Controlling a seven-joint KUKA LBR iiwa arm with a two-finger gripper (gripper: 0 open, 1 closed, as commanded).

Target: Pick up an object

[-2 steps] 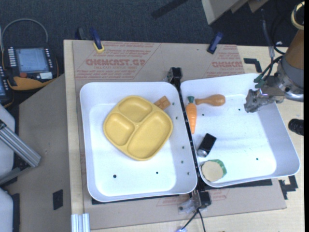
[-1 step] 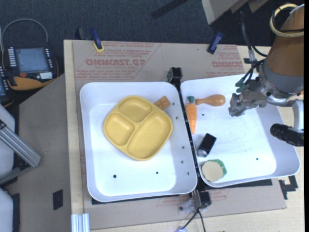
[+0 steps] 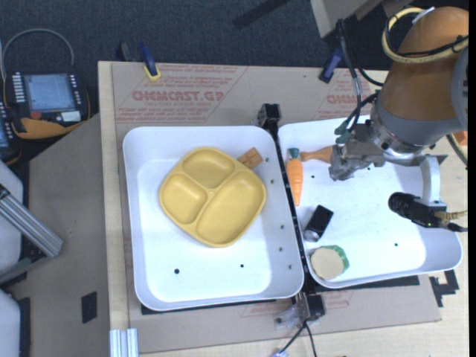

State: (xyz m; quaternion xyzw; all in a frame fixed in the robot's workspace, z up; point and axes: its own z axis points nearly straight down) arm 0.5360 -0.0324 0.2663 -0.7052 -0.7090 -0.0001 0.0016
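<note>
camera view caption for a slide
KUKA gripper hovers over the right bin near a carrot; yellow plate in left bin.

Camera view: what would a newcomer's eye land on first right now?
Probably the yellow divided plate in the middle of the left bin. Next, the orange-banded arm with its gripper low over the right bin, near the orange carrot by the left wall.

Dark blue-grey carpet point(image 3: 186, 13) behind brown bench point(image 3: 216, 88); pendant w/ screen point(image 3: 46, 99) at left, alu rail point(image 3: 26, 222) lower left.
</note>
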